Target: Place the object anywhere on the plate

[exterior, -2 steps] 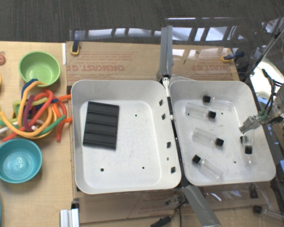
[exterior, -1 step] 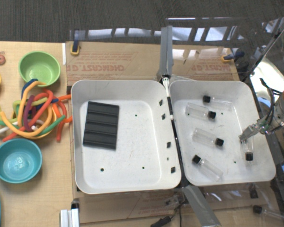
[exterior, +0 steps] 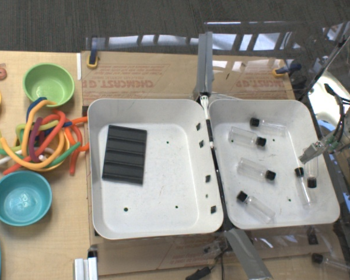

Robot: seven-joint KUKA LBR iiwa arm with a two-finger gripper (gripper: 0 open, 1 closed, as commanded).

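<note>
Nearest, a clear vial [exterior: 254,206] lies loose in the right bin [exterior: 280,107], among several black-capped vials. Black ridged plate [exterior: 125,154] sits flat in the left bin [exterior: 163,214], awaiting delivery. Gripper [exterior: 311,153] hovers at right; grip state undeterminable

Bench [exterior: 52,244]: two white bins [exterior: 154,214] side by side, green bowl [exterior: 48,84], teal bowl [exterior: 21,197], coloured cords [exterior: 44,139].

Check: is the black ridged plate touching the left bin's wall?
Apart. The camera view shows white bin floor all around the black ridged plate, separating it from the left bin's wall.
</note>
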